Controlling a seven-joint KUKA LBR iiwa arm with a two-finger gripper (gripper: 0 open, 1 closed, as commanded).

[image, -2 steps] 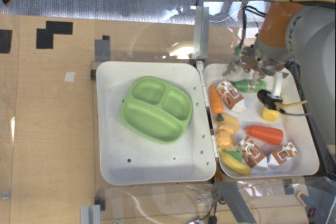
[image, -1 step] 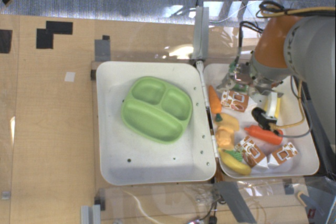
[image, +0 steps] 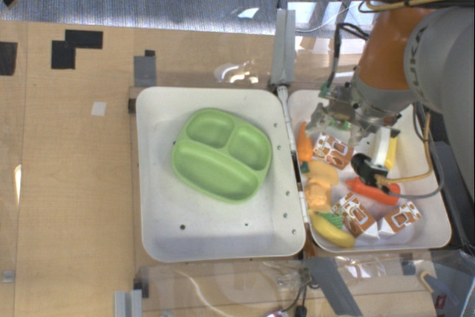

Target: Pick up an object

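Nearest, in the right bin (image: 436, 237), a banana (image: 332, 229) lies along the near wall, with a near packet (image: 355, 213) touching it just behind and a right packet (image: 404, 217) beside that, toward the bin's right side. A little farther back a carrot (image: 377, 194) lies flat across the bin, and a pale orange lump (image: 319, 188) sits near the left wall. The left bin (image: 208, 230) holds a green divided plate (image: 223, 154), lying flat around its middle and clear of every wall. Farther in the right bin, a far packet (image: 332, 151) lies tilted, with an orange piece (image: 303, 145) beside it against the left wall. The tool (image: 335, 122) hangs low over the far part of this bin, just behind the far packet; whether it is spread or pressed together cannot be told, and nothing is seen pinched in it. Behind it the arm (image: 438, 48) reaches in from the right. Both bins sit on the tan surface (image: 67, 182).
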